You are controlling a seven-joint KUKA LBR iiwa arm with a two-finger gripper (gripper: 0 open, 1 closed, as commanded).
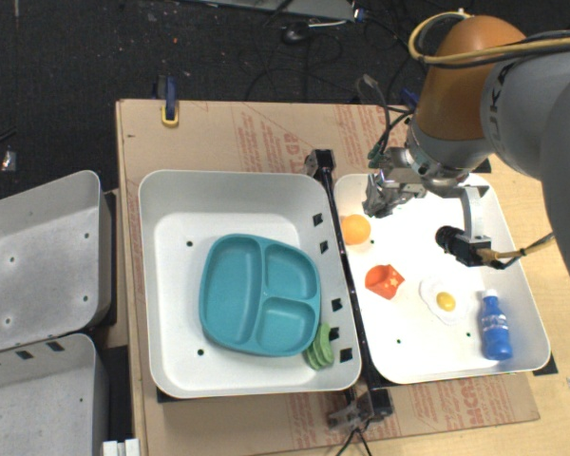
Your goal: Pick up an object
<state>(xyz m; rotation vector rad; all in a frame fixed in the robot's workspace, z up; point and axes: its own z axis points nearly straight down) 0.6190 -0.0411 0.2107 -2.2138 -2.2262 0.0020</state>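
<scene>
- Dark flooring strewn with cables is seen behind a brown bench point(237, 131), on which two shallow white bins are set side by side.
- No pick is judged to have been made yet: nothing is seen carried by the gripper point(380, 202), which is held over the far left part of the right bin point(522, 293).
- Whether the jaws are spread or pressed together cannot be told from this angle.
- Left to do, by this judgement: the descent onto an object, the closing and the lift.
- In the right bin, four loose things are laid apart from one another: an orange ball point(355, 229) just beside the gripper, a red piece point(384, 280), a fried-egg toy point(444, 301) and a blue bottle point(495, 326) near the front right corner.
- The orange ball is judged the likeliest target, being nearest.
- In the left bin point(171, 207), a teal divided plate point(259, 293) is laid flat, with a green item point(318, 347) touching its front right edge.
</scene>
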